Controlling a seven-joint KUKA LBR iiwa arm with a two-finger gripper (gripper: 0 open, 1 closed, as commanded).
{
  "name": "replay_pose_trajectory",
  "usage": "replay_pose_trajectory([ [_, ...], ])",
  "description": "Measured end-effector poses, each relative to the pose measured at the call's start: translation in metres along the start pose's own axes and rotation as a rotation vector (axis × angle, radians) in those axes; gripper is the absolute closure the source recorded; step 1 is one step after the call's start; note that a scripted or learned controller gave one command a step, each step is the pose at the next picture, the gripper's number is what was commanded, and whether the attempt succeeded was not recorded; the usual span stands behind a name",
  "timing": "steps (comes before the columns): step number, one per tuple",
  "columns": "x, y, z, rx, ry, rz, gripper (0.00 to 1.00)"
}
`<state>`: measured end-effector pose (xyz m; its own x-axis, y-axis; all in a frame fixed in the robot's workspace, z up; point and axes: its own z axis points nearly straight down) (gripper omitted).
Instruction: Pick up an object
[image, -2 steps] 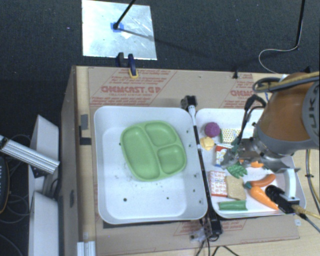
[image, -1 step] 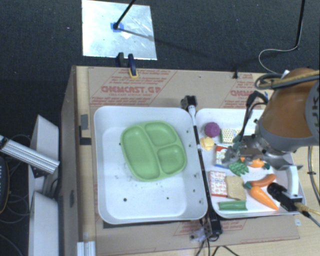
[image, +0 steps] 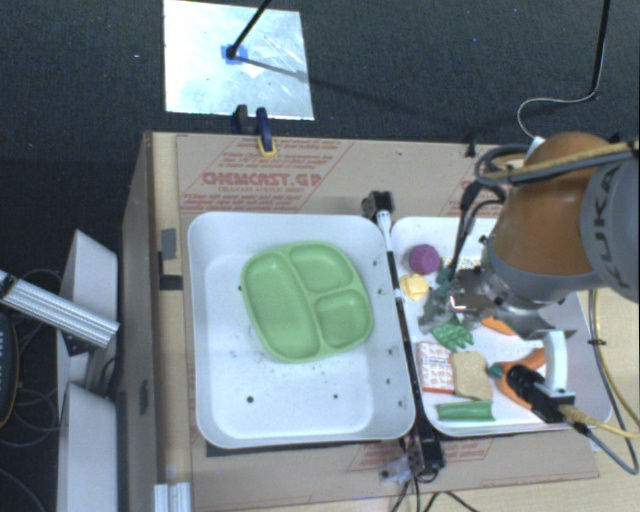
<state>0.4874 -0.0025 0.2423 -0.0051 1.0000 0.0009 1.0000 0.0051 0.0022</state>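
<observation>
The claw (image: 438, 312) hangs low over the right white bin (image: 590, 405); its grip state cannot be told. A green three-compartment plastic tray (image: 305, 300) lies in the left white bin (image: 225, 400).

Purple ball (image: 424, 259), green leafy toy (image: 455, 333), toast slice (image: 470, 374) in right bin (image: 404, 232).

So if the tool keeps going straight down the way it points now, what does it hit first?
Most likely the green leafy toy in the right bin, right under the tool. Depth is hard to judge from this slanted view, so the yellow piece beside it is possible.
</observation>
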Motion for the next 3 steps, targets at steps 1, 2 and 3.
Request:
replay_pose_trajectory([
  [1,-0.038,-0.001,0.006,0.001,-0.002,0.003,1.00],
  [2,0.019,0.000,-0.013,0.000,0.001,0.001,1.00],
  [3,-0.028,-0.001,0.009,0.001,-0.002,0.003,1.00],
])
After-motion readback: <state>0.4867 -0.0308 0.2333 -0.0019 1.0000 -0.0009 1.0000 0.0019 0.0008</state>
